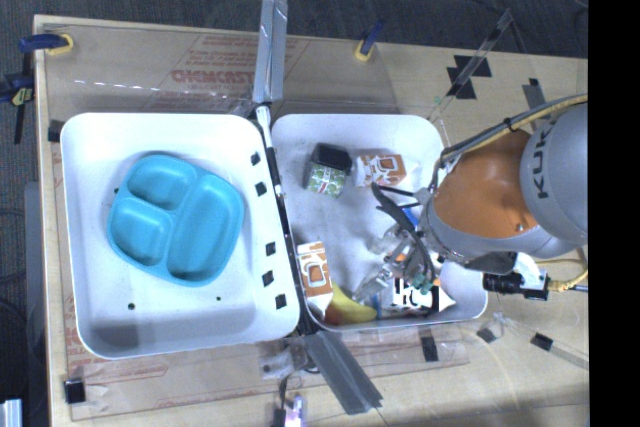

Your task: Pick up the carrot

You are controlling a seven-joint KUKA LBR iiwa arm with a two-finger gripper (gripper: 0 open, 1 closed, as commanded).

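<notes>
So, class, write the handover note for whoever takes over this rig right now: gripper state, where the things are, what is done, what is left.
Gripper: low inside the right bin, among the clutter near its front right corner; whether the fingers are open or shut cannot be told.
Carrot: only a small orange bit shows right by the gripper; it cannot be told whether it is held.
Also in the right bin: a green can, a yellow item at the front wall, and small cartons.
Left bin: holds a blue divided plate.
Done: arm has reached into the bin.
Left: confirm a grasp, lift the carrot.
</notes>
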